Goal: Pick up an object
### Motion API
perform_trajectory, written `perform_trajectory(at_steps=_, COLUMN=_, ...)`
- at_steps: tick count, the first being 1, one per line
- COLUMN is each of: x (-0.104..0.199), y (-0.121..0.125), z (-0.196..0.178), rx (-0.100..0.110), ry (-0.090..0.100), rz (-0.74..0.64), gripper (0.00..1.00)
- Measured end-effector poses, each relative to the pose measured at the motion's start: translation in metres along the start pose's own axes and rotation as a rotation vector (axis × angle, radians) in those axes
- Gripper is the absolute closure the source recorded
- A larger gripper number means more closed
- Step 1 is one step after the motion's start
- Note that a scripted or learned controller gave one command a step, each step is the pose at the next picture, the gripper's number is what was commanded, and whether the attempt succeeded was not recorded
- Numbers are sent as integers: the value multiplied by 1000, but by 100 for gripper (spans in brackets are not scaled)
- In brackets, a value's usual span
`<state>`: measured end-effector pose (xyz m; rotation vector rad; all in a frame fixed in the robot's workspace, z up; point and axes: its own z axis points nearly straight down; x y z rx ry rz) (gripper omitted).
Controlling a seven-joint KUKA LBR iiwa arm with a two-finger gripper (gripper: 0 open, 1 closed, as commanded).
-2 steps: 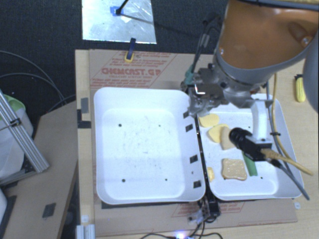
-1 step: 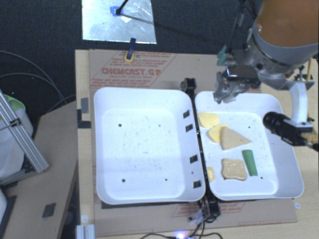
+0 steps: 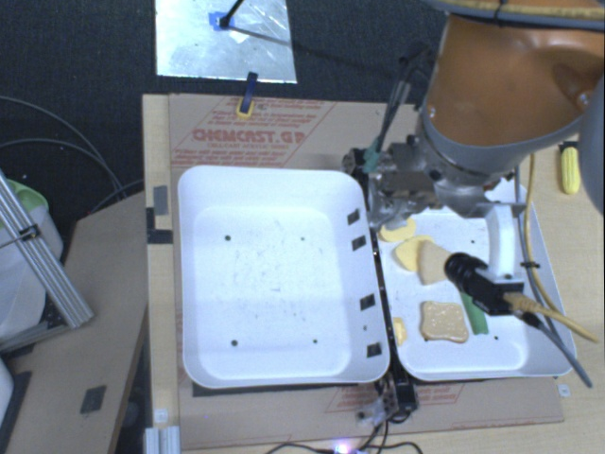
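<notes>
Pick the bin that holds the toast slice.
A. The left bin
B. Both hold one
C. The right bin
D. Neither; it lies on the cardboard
C: the toast lies on the floor of the right bin, near its front, beside the other yellow food pieces; the left bin shows just bare white floor with a few dark specks.

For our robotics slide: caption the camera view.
Arm's end effector lowered over toy food in the right bin; left bin alongside.
</notes>
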<state>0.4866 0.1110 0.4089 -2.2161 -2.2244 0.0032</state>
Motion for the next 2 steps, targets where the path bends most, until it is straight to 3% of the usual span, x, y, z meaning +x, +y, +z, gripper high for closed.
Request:
perform_trajectory(at_steps=1, x=-26, y=0, z=-55, rx=-9, ry=1, rz=4, gripper=100)
perform_trajectory(at_steps=2, x=-38, y=0, z=-6, rx=-1, ry=0, rz=4, gripper=100)
